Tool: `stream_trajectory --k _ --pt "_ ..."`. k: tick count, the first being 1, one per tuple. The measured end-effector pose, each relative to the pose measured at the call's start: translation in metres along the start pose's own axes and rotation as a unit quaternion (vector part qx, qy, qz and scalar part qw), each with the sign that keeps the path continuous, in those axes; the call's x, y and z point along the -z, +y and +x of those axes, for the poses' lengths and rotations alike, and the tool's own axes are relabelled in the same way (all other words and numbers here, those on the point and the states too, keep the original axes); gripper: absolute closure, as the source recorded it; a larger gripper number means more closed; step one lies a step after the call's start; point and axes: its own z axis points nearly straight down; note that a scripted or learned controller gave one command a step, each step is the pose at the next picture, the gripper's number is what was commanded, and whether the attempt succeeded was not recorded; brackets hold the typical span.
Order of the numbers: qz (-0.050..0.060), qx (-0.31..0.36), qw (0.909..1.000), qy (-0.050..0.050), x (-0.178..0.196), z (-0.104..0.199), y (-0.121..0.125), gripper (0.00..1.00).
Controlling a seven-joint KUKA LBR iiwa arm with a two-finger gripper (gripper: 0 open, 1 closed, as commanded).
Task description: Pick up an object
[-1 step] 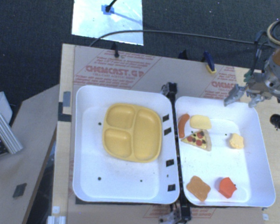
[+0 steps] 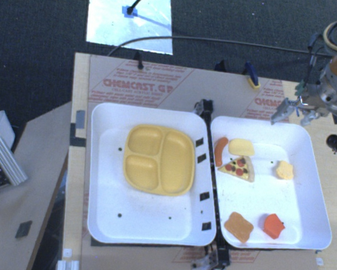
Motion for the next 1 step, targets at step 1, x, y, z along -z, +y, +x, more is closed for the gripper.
stream_trajectory --k 1 --pt "0.001 0.001 1.0 0.0 -0.0418 0.004 -0.0013 0.0"
